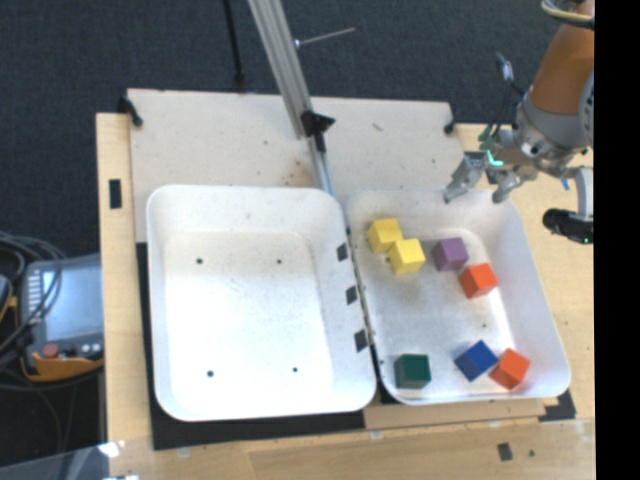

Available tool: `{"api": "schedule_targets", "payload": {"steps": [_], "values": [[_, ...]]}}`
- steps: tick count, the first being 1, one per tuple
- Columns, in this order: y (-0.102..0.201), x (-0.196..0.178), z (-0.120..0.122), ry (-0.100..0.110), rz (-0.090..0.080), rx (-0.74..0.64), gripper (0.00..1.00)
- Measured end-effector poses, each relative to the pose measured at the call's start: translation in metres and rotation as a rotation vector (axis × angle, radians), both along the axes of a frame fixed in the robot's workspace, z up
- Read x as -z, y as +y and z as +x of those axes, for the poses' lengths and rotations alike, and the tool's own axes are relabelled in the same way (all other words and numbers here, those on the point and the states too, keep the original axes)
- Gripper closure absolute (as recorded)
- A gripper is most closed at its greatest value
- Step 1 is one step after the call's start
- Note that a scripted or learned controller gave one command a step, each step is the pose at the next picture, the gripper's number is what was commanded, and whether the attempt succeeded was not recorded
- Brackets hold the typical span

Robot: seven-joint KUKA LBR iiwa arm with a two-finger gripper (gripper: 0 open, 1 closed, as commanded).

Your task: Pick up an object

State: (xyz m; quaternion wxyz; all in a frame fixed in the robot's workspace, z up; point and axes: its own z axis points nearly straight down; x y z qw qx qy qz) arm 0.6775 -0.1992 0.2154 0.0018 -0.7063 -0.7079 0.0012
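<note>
Seven small blocks sit in the right-hand bin point(530, 258), and none of them is in the gripper point(479, 184), which hangs over that bin's far rim, near its back right corner. Its two grey fingers point(459, 184) are spread apart with nothing between them, pointing down toward the bench. The arm point(560, 78) comes in from the right, its orange band just above the wrist. Closest to the gripper is a purple block point(451, 253), with an orange block point(478, 280) just beside it toward the front. Two yellow blocks point(395, 246) touch each other near the bin's left wall. Along the front lie a green block point(412, 370), a blue block point(476, 359) and a second orange block point(511, 368), the last two touching. The left-hand bin point(250, 298) sits alongside, and a slanted metal rail point(283, 53) rises behind the two bins.
</note>
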Motion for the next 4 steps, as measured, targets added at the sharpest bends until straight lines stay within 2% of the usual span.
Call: {"api": "schedule_targets", "payload": {"steps": [1,2,3,4], "values": [[-0.001,-0.003,0.001,-0.003,-0.004,-0.003,0.00],[0.005,0.042,0.000,-0.001,-0.003,-0.004,0.00],[0.008,0.103,-0.002,0.000,-0.003,-0.009,0.00],[0.007,0.118,-0.001,-0.004,-0.004,-0.011,0.00]]}}
